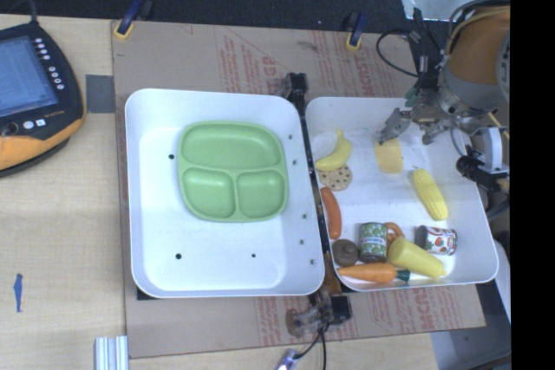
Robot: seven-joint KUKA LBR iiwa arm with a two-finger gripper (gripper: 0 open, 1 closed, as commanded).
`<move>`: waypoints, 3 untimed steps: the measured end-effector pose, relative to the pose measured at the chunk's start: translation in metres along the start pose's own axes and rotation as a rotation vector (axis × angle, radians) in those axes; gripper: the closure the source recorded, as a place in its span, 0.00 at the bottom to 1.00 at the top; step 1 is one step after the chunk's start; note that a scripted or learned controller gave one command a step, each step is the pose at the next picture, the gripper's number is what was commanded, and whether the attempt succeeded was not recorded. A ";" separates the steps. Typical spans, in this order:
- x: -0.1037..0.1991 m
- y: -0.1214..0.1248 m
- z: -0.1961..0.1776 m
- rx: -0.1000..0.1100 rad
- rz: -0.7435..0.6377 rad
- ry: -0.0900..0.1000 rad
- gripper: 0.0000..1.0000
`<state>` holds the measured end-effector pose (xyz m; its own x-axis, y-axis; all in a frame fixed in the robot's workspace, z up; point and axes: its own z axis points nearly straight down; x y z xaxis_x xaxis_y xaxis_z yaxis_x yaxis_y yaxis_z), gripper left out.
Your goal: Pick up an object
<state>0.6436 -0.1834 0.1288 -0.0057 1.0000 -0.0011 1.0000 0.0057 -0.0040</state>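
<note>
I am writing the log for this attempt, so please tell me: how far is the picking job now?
Done: nothing looks picked yet. The cheese wedge, corn cob and banana all lie on the floor of the right bin. In hand: the pincer hangs open over the bin's far end, just above the cheese wedge, with nothing between its fingers. Left: lowering, closing on one object and lifting it.

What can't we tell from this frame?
- Gripper: finger state too small and dark to read in the camera view.
- Can labels: too small to read.
- Brown round item by the carrot: identity unclear, too small.
- Pendant: cut off by the left edge.
</note>
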 end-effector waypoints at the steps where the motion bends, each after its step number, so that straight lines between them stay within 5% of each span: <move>1: 0.007 -0.013 0.021 0.001 0.002 0.000 0.00; 2: -0.029 -0.014 -0.068 -0.003 0.003 0.000 0.00; 3: -0.001 0.011 -0.007 0.002 0.001 0.001 0.00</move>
<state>0.6552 -0.1846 0.1360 -0.0051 1.0000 -0.0001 1.0000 0.0051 -0.0058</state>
